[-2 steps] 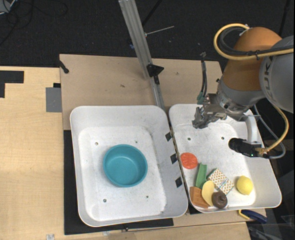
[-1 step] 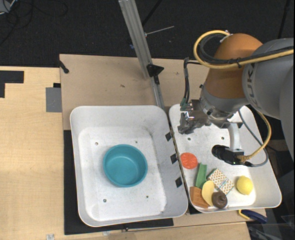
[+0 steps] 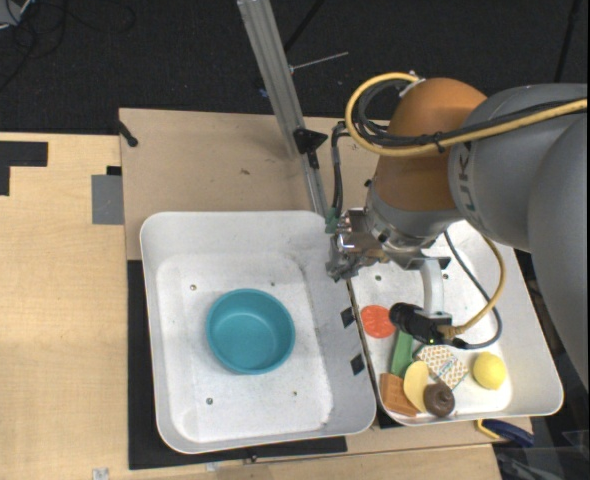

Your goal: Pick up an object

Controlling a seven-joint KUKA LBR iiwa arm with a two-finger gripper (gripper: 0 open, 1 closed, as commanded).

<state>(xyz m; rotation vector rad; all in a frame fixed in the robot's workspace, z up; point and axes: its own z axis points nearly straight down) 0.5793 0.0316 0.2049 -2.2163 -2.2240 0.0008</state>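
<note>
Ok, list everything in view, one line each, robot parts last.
Left bin: one, white, left side of the bench.
Right bin: one, white, beside the left one.
Bowl: one, teal, in the left bin.
Disc: one, orange-red, right bin by its left wall.
Green piece: one, green, right bin, below the disc.
Ball: one, yellow, right bin, near the front.
Checked piece: one, pale, criss-cross pattern, left of the ball.
Oval piece: one, yellow, front of the right bin.
Ring: one, dark brown, beside the oval piece.
Tan piece: one, tan, front left corner of the right bin.
Arm: one, grey with orange band, from the right.
Claw: one, over the divide between the bins.
</note>
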